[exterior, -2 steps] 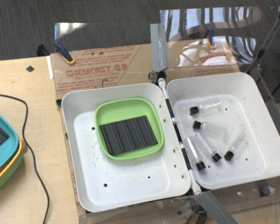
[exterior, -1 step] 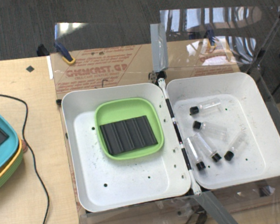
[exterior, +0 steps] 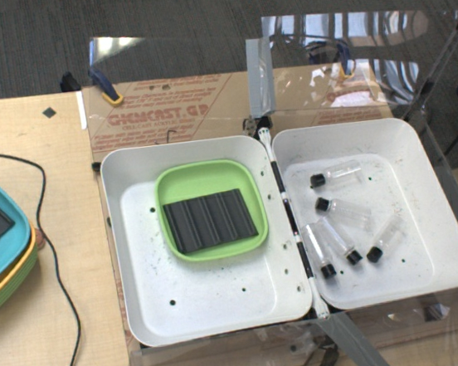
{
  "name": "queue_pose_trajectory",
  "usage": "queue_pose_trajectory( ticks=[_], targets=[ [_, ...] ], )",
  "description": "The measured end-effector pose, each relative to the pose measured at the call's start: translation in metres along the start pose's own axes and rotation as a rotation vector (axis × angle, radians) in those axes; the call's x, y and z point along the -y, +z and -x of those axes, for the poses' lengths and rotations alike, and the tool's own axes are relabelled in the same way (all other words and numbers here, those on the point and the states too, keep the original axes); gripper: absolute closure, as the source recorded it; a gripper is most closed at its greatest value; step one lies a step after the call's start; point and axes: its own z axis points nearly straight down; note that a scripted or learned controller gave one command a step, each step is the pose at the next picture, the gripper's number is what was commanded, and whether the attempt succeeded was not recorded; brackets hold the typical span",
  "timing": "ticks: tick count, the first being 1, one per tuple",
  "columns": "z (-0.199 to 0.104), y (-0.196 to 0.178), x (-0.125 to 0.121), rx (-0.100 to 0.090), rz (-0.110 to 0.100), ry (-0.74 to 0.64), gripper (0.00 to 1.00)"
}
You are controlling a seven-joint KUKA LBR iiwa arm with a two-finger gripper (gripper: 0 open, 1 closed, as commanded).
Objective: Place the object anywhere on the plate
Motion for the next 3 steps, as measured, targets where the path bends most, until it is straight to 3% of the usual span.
queue_pose_trajectory(
  ticks=[1,2,3],
  targets=[
    [-0.029,0.000,-0.006,0.000,-0.001,-0.001,0.00],
    [-0.030,0.002,-0.006,0.000,-0.001,-0.002,0.00],
    [-0.030,0.041,-0.006,0.000,-0.001,0.004,0.00]
  ],
)
